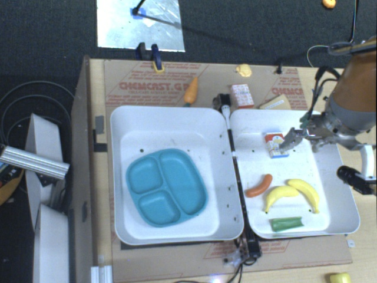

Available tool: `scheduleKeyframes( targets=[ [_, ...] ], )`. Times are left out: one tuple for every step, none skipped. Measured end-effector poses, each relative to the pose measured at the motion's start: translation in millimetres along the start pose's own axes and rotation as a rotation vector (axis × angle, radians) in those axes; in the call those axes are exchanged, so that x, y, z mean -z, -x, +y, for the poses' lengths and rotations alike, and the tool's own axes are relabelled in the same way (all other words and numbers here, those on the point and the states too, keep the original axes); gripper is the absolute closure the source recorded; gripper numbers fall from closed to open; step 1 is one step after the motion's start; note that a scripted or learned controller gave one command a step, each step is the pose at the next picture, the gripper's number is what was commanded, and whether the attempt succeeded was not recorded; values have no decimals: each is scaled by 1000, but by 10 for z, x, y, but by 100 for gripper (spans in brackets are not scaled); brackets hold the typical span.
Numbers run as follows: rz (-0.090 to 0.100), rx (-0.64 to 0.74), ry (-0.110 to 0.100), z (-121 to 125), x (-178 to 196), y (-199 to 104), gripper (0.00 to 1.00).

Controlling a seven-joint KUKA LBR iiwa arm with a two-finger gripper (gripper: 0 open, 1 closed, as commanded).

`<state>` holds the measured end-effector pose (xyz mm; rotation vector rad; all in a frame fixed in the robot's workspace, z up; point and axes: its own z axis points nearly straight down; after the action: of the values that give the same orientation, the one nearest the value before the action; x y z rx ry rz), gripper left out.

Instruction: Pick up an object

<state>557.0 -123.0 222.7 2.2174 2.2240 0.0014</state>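
The right bin [339, 175] holds a small red and white box [274, 141] near its back, an orange-red sausage [259, 186], two yellow bananas [293, 193] and a green piece [286, 222] toward the front. My gripper [290, 141] reaches in from the right and sits low at the box's right side, partly over it. Whether it touches the box is unclear. In the left bin [135, 128] lies a blue divided plate [166, 186].
On the cardboard behind the bins lie an orange carrot [191, 90], a small pink and white carton [241, 95], a pale stick [272, 103] and a yellow lump [244, 71]. Blue clamps [150, 53] sit at the bench's back edge.
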Motion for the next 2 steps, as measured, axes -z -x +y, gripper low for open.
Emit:
scheduleKeyframes(
  targets=[
    [5, 0, -14, -585, -1032, -411, 0],
    [-3, 1, 4, 275, -1389, -12, 0]
  ],
)
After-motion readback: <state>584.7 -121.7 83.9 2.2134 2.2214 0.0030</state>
